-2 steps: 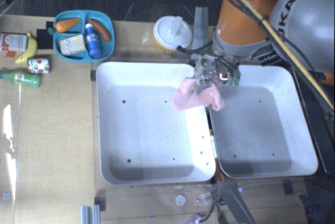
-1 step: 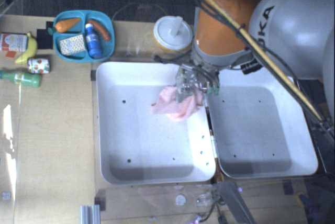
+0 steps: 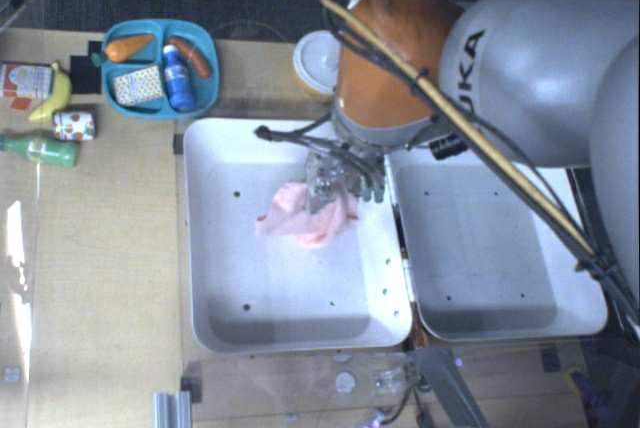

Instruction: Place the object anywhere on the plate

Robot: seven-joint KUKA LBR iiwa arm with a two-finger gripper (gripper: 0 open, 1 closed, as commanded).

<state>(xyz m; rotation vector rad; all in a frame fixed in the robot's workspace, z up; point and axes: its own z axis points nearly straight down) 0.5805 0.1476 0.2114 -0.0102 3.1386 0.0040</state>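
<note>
Fingers of the gripper (image 3: 340, 191) are pressed down into soft folds, and from the camera view we cannot tell whether they are apart or closed, nor whether any fabric lies between them.

From that same view, the gripper sits on the right, far part of the pink cloth (image 3: 295, 216), which is the thing we take to be the task's object. The cloth lies crumpled on the floor of the left bin (image 3: 215, 296), somewhat toward its far right side and apart from the walls. The arm (image 3: 520, 66) reaches in over the right bin (image 3: 500, 296).

We judge the step in hand to be the grasp itself: the tool is down on the cloth and nothing is lifted yet.

Two candidates for the plate stand beyond the far rim of the left bin: a teal divided plate (image 3: 214, 76) at the far left, already carrying toy food, and a pale round dish (image 3: 315, 61) partly hidden by the arm. We cannot say which is meant.

Next, we think, comes a firm pinch on the fabric, a straight lift clear of the bin wall, then a carry to the far side. A limp cloth may slip or trail, so the lift should go high.
</note>
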